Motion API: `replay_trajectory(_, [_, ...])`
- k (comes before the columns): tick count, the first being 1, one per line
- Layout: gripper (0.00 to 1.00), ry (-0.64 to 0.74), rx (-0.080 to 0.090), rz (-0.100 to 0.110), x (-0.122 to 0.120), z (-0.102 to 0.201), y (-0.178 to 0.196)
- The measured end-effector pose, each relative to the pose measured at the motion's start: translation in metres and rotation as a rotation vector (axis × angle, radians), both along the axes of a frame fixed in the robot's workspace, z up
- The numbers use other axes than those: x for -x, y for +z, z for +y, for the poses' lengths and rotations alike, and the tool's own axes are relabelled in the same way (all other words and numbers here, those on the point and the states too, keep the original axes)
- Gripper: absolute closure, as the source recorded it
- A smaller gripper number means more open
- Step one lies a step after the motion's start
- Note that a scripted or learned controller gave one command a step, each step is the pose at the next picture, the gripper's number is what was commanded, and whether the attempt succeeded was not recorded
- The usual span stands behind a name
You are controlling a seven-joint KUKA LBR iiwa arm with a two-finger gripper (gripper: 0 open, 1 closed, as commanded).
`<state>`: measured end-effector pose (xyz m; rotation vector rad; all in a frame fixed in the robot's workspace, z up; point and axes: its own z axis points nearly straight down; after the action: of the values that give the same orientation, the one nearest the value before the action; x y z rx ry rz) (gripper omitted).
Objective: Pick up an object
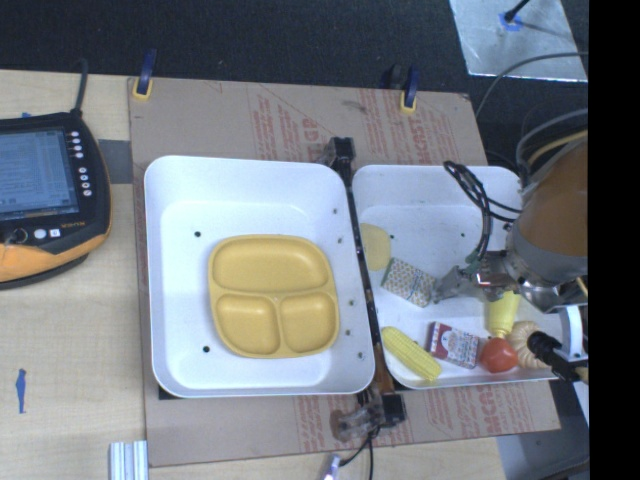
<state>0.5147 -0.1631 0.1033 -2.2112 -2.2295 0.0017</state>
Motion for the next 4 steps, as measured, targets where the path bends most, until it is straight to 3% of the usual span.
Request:
replay_trajectory(1, [0.0, -0.006, 0.002, -0.002, 0.001, -0.049, 0.142])
replay_trajectory(2, [0.0, -0.003, 0.0, 0.004, -0.023, -0.048, 0.007])
replay_trajectory(3, [1.0, -0.002, 0.003, 0.001, -0.024, -0.05, 0.02])
replay_trajectory(4, [1.0, -0.003, 0.013, -0.022, -0.054, 0.005, 0.001])
